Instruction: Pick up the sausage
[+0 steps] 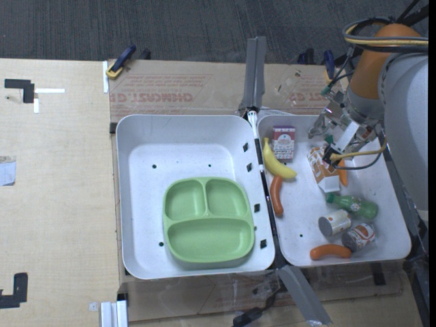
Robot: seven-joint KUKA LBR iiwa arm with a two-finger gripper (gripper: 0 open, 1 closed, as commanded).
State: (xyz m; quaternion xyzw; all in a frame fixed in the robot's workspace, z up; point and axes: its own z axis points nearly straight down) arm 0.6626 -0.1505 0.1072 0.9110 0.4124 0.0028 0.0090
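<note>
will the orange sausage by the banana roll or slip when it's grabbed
The slim orange-red sausage looks round and smooth, so it may roll sideways or slip in a pinch. It lies along the right white bin's wall, below the yellow banana, probably leaving little finger room.

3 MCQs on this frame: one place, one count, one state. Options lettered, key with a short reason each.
1. Where does the banana lie?
A. right bin, by its left wall
B. on the green plate
C. on the bench

2. How many compartments has the green plate?
A. two
B. three
C. five

3. How does the green bottle stand?
A. upright
B. lying on its side
C. upside down on the plate

Key:
1 A, it sits in the right bin beside the divider, above a sausage.
2 B, two small sections above one wide one.
3 B, its length runs flat along the bin floor.
</note>
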